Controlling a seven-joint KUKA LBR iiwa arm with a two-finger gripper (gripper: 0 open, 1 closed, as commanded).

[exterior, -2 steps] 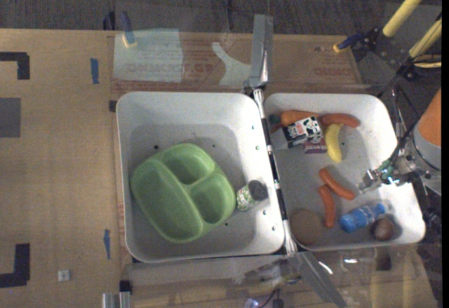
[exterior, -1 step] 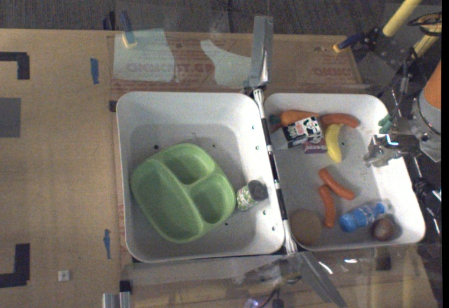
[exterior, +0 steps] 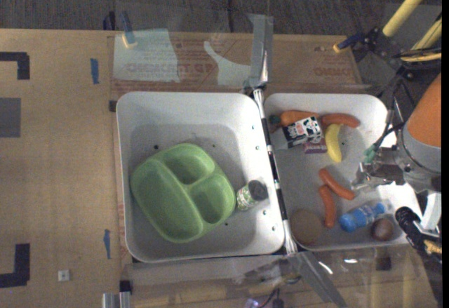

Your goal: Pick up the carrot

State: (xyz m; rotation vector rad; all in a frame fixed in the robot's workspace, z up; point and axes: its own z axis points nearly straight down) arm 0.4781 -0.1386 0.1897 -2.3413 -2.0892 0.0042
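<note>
Right white bin (exterior: 379, 104): carrot (exterior: 295, 117) untouched at far rim; gripper (exterior: 370, 175) empty, closure unclear. Approach step; next reach toward carrot.

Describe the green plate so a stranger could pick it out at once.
Take the left bin of the two white ones. The green plate lies on its floor, with a small jar at its right edge. It is the only green thing there, and it is split into three compartments.
</note>
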